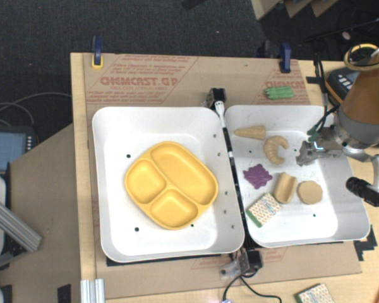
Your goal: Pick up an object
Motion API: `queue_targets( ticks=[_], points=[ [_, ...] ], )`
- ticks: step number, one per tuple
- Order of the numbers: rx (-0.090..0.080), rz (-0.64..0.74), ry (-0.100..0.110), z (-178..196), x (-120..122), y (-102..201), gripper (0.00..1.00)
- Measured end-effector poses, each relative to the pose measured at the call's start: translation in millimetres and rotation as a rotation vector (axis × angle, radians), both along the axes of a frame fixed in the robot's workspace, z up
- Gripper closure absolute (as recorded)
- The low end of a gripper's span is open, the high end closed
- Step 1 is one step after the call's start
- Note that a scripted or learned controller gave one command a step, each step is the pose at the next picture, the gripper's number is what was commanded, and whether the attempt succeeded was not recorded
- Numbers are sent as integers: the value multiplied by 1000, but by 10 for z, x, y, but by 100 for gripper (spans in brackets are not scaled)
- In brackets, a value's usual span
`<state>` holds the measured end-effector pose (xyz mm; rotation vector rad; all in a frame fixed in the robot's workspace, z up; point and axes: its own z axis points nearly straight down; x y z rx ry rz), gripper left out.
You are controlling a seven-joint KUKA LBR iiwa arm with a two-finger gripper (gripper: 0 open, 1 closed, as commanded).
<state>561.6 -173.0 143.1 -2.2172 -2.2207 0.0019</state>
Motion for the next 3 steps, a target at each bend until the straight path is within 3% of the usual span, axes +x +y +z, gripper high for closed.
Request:
queue_targets(
  ticks=[1,2,3],
  points=[
    [0,-1,-2,-2,5,-9,0],
    [-2,-8,-10,-577,-511,-92,0],
    [-3,-2,-19,-429,-468,-78,100]
  ],
)
